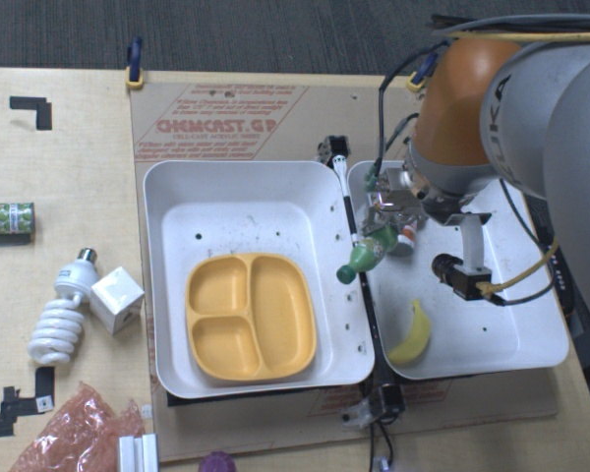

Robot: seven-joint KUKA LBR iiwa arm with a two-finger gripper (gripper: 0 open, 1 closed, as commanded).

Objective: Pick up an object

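My gripper (391, 220) hangs over the left edge of the right bin (531, 347), beneath the orange band of the arm. A green bottle (366, 255) slants down and to the left from its fingers, cap end lowest, crossing above the rim between the two bins. The gripper looks shut on the bottle's upper end. A small red and white item (409, 236) sits right beside the fingers, partly hidden. A yellow banana (413, 332) lies on the right bin's floor near its front. A yellow divided plate (251, 315) lies in the left bin (226, 200).
The arm's body covers the back of the right bin, and a black cable fitting (457, 275) hangs over its middle. Outside the bins on the left lie a spiral light bulb (61, 313), a white cube (117, 298), a green can (11, 220) and a red mesh bag (74, 431).
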